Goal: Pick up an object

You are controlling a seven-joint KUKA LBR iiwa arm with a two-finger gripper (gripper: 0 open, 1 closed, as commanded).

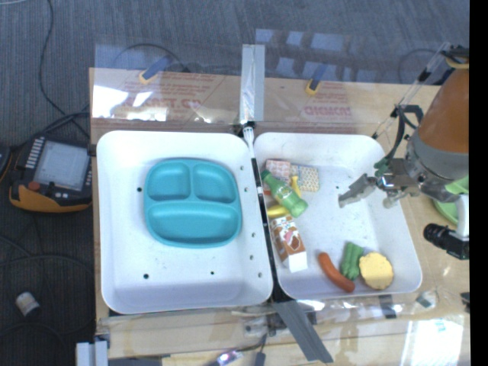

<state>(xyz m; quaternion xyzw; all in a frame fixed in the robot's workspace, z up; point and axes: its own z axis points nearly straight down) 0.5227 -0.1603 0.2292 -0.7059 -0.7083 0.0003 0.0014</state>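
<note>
smooth glossy teal plastic tray [192,203] sits in a matt white plastic bin [122,280].

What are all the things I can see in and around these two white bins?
white bins: 2, white, side by side on the bench
tray: 1, turquoise, three compartments, in left bin
bottle: 1, green, right bin near divider
small packets: about 2, pale patterned, behind the bottle
carton: 1, red and white, right bin by divider
sausage: 1, orange-red, right bin front
green vegetable: 1, green, beside the sausage
yellow lump: 1, yellow, right bin front corner
handheld controller: 1, black and orange, floor at left
arm: 1, grey and orange, from the right
gripper: 1, grey, over right bin
</note>
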